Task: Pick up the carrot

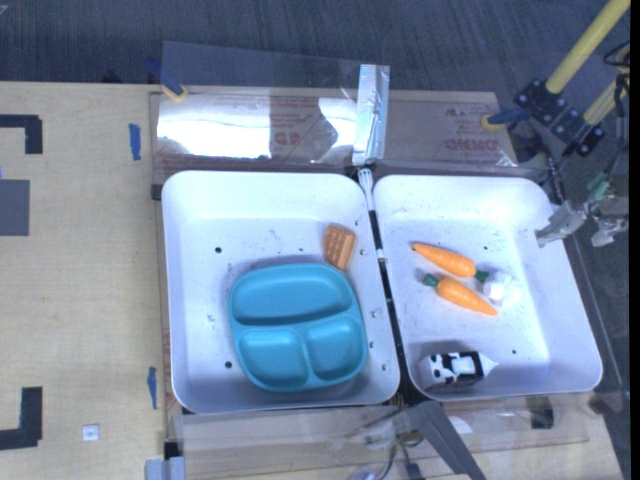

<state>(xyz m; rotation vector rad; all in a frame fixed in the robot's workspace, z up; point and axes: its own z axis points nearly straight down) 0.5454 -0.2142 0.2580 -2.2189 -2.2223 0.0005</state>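
Observation:
Two orange carrots lie in the right bin (530,343). The upper carrot (446,259) points left, with its green top toward the right. The lower carrot (465,295) lies just below it, its green top at the left end. The two lie close together, almost parallel. My gripper (572,220) hangs over the right bin's far right rim, well to the right of both carrots and apart from them. Nothing shows between it and the carrots.
A small white object (498,288) touches the carrots' right ends. A black-and-white toy cow (455,367) lies near the right bin's front wall. The left bin (190,268) holds a blue divided plate (296,325) and a tan waffle-like piece (339,245).

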